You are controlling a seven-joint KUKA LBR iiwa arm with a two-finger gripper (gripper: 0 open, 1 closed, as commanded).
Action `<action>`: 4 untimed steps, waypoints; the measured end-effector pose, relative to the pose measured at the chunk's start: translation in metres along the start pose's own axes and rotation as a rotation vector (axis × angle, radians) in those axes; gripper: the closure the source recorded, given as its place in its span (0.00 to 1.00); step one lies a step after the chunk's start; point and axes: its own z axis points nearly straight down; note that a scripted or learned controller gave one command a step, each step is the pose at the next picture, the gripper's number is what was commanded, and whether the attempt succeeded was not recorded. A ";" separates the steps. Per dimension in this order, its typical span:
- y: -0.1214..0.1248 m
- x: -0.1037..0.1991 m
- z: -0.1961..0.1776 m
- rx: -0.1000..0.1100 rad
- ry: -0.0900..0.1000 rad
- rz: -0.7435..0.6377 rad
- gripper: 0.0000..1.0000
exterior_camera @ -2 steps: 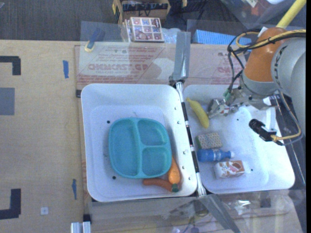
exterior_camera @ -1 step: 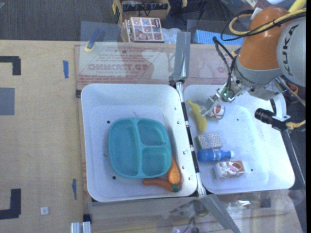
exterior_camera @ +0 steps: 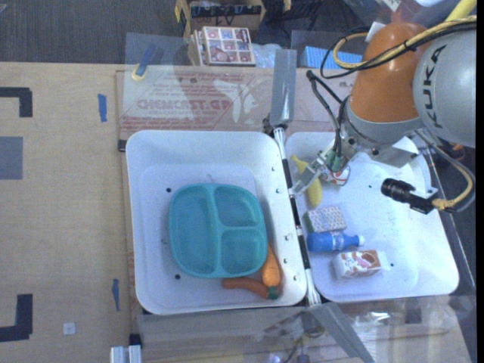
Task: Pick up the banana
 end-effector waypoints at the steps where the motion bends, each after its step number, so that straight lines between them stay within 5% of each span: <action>1: -0.007 -0.062 0.000 -0.003 -0.004 0.162 0.00; 2: 0.013 0.022 0.000 0.000 0.000 0.124 0.00; 3: -0.018 -0.035 0.000 -0.002 -0.003 0.186 0.00; 4: -0.026 0.043 0.001 0.000 0.000 0.216 0.00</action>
